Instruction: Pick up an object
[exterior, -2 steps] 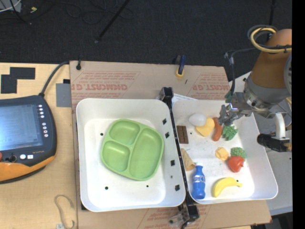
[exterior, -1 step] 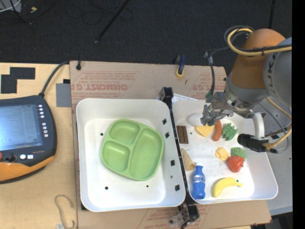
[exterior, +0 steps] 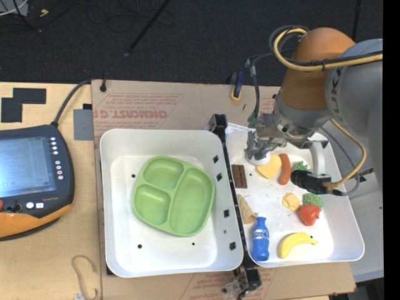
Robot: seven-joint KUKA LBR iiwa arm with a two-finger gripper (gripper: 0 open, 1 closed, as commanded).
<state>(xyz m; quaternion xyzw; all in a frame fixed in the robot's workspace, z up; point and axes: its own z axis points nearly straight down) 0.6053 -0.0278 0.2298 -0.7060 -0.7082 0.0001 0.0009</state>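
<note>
A: Which thing is the arm going for?

B: Most likely the yellow wedge [exterior: 270, 167], a pale cheese-like piece lying in the right bin [exterior: 350, 242] near its upper left corner. An orange sausage [exterior: 285, 168] lies touching it on the right, its long axis running roughly up and down the view.

A: And where does the wedge sit from the gripper [exterior: 257, 152]?

B: Just below and slightly to the right of the tips, very close, perhaps touching. The gripper hangs down over the bin's upper left area, and the wedge's upper edge tucks under it.

A: Is it open or closed?

B: That cannot be told. The metal parts blur into 1 grey mass at the tip, and nothing is plainly seen clamped there.

A: So the coming move turns on what?

B: On that small offset, by his reading. The wedge lies toward the bin's middle from the tips, so a short shift that way would centre it. The sausage pressed alongside could get nudged or caught too.

A: What else is around?

B: Further out, a brown bar [exterior: 239, 175] to the left, a banana [exterior: 295, 244] and blue bottle [exterior: 260, 237] near the front, a strawberry [exterior: 309, 214] to the right. The left bin [exterior: 119, 242] holds a green plate [exterior: 174, 195] with 3 compartments.
</note>
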